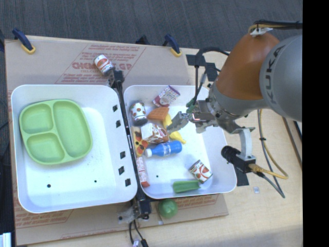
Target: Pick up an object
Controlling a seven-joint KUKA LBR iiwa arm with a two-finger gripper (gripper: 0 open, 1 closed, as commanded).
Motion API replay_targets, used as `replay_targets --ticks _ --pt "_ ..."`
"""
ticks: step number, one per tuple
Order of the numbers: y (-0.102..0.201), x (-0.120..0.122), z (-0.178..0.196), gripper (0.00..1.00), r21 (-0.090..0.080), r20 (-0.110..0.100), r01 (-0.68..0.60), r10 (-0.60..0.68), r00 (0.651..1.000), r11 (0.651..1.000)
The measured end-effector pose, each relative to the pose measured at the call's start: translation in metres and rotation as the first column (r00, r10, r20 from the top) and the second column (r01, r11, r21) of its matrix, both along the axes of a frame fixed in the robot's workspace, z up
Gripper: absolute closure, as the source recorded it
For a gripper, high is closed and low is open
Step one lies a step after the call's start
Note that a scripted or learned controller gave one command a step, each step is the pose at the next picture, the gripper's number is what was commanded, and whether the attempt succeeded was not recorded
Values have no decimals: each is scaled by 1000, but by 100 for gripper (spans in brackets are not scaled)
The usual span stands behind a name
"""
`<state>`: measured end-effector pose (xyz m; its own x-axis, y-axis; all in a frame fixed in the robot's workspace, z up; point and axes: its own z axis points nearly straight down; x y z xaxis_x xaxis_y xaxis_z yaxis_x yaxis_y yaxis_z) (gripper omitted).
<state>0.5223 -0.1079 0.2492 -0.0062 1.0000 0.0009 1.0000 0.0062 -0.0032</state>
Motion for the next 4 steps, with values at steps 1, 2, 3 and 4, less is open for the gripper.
replay_targets --ticks 1,2,3,4 --pt "0 0 0 0 0 0 0 0 1000 1000" --pt "11 2 -137 0 -4 23 -1 2 1000 1000" --pt "10 6 -124 100 -7 32 -6 7 999 1000" --pt "55 102 -57 100 0 5 0 0 1000 1000"
